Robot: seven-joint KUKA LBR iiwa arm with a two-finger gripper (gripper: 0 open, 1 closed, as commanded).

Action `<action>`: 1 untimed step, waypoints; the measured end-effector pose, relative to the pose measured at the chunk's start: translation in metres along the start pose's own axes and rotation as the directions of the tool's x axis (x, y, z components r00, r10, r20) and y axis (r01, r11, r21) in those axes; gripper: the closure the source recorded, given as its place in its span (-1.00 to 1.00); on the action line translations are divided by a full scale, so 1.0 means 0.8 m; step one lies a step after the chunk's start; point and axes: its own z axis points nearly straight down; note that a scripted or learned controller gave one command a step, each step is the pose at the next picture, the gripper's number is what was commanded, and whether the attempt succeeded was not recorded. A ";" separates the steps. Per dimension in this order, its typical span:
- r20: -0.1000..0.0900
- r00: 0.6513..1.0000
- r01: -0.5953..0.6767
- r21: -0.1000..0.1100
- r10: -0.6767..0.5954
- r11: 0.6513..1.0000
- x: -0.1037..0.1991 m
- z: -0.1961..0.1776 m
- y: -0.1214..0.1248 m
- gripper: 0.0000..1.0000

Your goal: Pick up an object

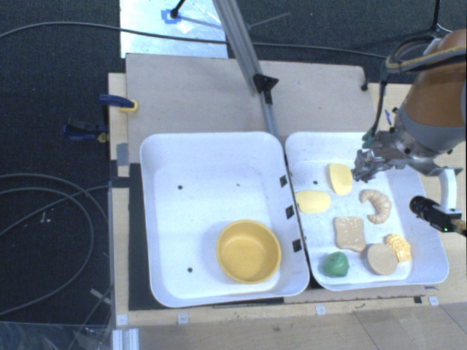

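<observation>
The right bin [430,265] is reached into by the gripper [365,168], poised beside the pale yellow slice [339,179]; nothing is gripped and its spread cannot be told. A descent onto the slice is judged next

two white bins [211,152] [314,148] are counted on the table. one yellow bowl [249,251] is seen in the left bin. seven small food pieces are counted in the right bin, among them one croissant [378,204] and one green piece [336,264].
</observation>
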 end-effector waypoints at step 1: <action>-0.001 1.000 0.004 0.001 -0.004 1.000 0.067 -0.005 0.004 1.00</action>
